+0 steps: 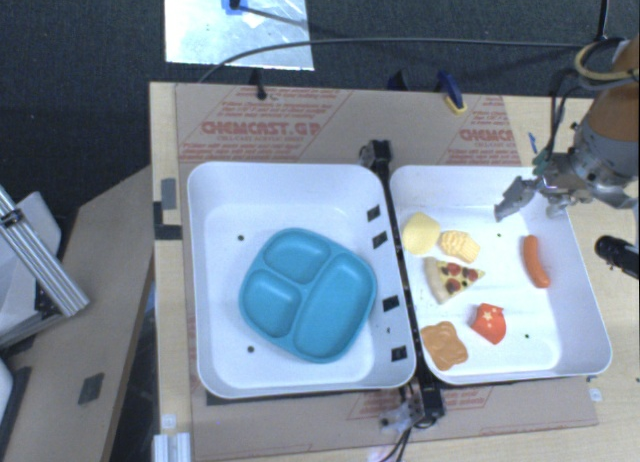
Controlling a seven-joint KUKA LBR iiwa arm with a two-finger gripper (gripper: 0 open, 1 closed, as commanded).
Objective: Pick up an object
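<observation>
Brown board (262,128) reads "CHEMCAST".

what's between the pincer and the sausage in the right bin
Nothing visible. The pincer hangs over the right bin's far edge, and bare white floor separates it from the sausage. The other food pieces lie further left.

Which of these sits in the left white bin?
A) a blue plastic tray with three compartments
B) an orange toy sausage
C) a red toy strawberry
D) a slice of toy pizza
A: the blue plastic tray with three compartments lies alone in the left white bin, while the toy pizza slice, the orange toy sausage and the red toy strawberry all lie in the right white bin.
</observation>
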